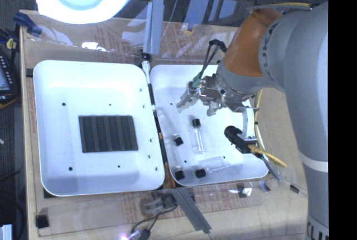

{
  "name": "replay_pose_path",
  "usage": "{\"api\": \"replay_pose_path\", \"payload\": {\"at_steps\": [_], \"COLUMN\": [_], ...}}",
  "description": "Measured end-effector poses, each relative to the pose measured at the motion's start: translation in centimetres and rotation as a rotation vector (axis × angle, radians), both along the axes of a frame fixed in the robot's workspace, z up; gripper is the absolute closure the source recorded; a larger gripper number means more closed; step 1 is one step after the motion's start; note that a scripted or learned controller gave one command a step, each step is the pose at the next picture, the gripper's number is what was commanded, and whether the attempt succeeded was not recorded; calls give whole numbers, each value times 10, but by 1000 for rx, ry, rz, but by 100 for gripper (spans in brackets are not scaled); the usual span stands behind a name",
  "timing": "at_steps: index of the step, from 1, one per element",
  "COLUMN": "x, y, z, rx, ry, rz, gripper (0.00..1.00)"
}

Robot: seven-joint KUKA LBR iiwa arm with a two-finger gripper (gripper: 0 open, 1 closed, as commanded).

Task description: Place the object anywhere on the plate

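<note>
vial (pixel 197 140) | right bin (pixel 167 80) | long axis near-far | pincer (pixel 196 105) open, above

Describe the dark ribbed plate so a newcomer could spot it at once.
Start at the two white bins side by side and take the left bin, the one away from the arm. Near its middle lies the plate, a flat dark grey rectangle with lengthwise ridges. It is far larger than the small clear vials with black caps, which all lie in the right bin.
</note>
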State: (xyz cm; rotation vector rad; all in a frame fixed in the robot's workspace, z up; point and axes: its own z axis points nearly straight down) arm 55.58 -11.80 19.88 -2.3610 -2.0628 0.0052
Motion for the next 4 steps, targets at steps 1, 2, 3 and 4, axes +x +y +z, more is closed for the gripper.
{"api": "replay_pose_path", "payload": {"at_steps": [1,2,3,4], "x": [-80,-51,-80,-63], "y": [70,128,197,266], "z": [-10,-1,-9,-29], "rx": [-2,-2,-4,-7], "ry": [3,-2,2,3], "rz": [70,160,-95,-82], "gripper": [100,100,100,100]}}
